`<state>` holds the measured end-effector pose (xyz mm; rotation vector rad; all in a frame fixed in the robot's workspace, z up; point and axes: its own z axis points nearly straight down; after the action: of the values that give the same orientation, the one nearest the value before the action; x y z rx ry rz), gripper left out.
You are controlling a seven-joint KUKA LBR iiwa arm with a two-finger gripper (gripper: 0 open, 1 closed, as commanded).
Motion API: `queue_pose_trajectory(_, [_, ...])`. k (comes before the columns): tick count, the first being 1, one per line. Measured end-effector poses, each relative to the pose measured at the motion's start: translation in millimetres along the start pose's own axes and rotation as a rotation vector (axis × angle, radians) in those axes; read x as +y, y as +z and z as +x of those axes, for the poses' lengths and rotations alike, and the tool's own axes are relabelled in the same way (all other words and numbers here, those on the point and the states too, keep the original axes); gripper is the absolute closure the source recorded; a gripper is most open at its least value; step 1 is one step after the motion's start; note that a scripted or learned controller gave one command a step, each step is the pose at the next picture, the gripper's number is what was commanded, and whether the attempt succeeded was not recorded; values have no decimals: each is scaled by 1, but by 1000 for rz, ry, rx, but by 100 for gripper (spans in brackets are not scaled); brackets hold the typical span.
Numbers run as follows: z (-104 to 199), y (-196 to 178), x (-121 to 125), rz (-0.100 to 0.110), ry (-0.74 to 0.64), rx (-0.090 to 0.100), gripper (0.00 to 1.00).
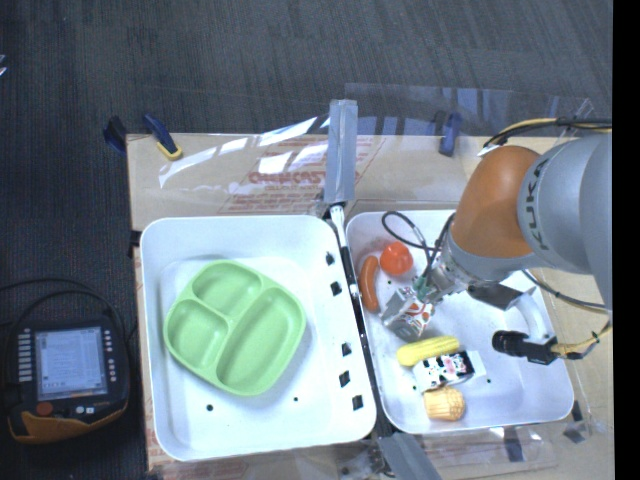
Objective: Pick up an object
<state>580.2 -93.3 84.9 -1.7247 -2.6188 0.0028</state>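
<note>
Grey arm (560,208) hangs over the right bin (545,393), fingers (425,290) touching a carton (408,313), grip unclear.

Two bins (160,258), one green plate (235,326)

A green divided plate (234,326), an orange tomato (396,258), yellow corn (428,349), white bins (160,258).

Fixed overhead camera (slanted), both bins (160,258) framed.
</note>
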Motion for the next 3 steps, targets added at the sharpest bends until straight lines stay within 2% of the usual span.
queue_pose_trajectory(1, [-1,-8,-1,2,6,2,100])
queue_pose_trajectory(2, [-1,-8,0,2,6,2,0])
queue_pose_trajectory(3, [19,0,-64,0,46,1,0])
